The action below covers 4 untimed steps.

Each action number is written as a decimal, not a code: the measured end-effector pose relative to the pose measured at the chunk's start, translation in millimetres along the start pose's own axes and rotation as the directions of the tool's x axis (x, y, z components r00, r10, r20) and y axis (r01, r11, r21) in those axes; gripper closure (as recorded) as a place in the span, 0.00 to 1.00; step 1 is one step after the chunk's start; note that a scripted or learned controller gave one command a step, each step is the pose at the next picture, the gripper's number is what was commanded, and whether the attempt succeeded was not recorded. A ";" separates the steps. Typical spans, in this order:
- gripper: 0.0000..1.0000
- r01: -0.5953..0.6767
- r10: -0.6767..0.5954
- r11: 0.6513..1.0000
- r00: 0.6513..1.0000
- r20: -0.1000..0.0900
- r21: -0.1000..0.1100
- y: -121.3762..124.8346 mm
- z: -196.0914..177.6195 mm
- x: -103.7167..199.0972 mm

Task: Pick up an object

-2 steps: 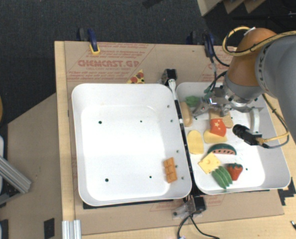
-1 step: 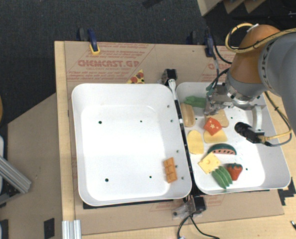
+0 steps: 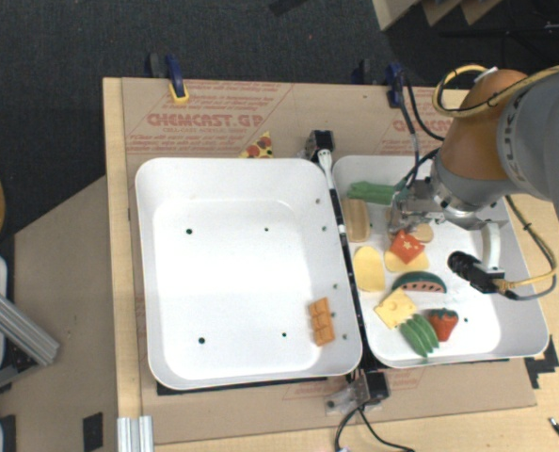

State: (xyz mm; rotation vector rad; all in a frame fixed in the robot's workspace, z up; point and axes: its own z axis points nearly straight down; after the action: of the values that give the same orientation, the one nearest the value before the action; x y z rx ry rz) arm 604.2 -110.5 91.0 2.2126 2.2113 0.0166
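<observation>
One task: pick up an object; no lift yet by my reading.
Candidate object: red block (image 3: 407, 247) lying in the right bin (image 3: 519, 332) among toy foods.
Gripper (image 3: 411, 217): low over the red block's upper edge; fingers' state cannot be told.
Arm pose: bent in from the right, wrist pointing down.
Left bin (image 3: 167, 196): orange piece (image 3: 322, 320).

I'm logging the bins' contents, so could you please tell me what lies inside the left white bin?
Inside the shallow left white bin, one small orange ridged block lies near its lower right corner, beside a few dark dots on the floor. Nothing covers any part of this bin.
</observation>
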 end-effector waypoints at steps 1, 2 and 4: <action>1.00 0.001 -0.001 1.000 1.000 0.003 0.007 9.2 1.2 4.8; 1.00 0.001 -0.001 1.000 1.000 -0.001 0.008 11.7 1.4 1.5; 1.00 0.002 -0.002 1.000 1.000 0.002 -0.004 68.9 -245.2 7.3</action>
State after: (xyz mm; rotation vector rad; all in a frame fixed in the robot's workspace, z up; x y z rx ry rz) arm 669.0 -102.7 337.4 2.2066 2.2104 0.0189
